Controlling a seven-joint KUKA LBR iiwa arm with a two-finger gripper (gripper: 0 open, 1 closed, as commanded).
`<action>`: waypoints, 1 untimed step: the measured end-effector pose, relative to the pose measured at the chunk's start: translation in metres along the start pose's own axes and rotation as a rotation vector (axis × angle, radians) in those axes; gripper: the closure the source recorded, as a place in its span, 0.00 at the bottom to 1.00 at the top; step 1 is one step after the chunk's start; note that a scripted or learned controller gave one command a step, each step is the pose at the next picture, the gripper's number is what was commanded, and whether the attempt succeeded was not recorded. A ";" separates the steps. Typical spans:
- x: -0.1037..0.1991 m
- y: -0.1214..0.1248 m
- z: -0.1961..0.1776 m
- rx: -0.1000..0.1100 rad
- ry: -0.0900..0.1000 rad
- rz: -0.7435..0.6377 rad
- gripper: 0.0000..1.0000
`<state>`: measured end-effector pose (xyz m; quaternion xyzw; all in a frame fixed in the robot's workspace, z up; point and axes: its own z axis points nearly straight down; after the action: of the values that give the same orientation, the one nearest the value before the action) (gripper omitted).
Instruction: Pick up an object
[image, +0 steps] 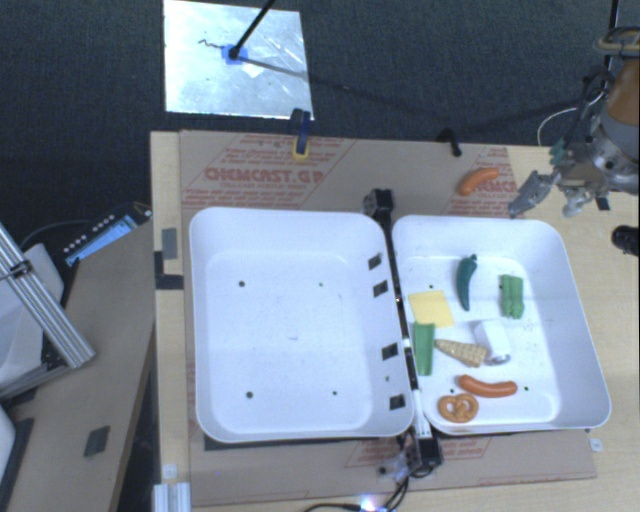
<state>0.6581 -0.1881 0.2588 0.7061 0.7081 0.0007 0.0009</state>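
open tool above right bin's far rim, nothing between fingers

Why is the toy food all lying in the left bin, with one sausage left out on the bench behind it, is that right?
Not quite: the toy food lies in the right bin, not the left bin, as the camera view shows. There you see the pretzel, the yellow square and the rest. One sausage does lie out on the bench behind it.
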 end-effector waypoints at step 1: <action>0.114 -0.008 0.054 0.005 0.006 -0.011 0.00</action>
<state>0.6498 -0.0740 0.2046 0.7021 0.7120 0.0008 -0.0029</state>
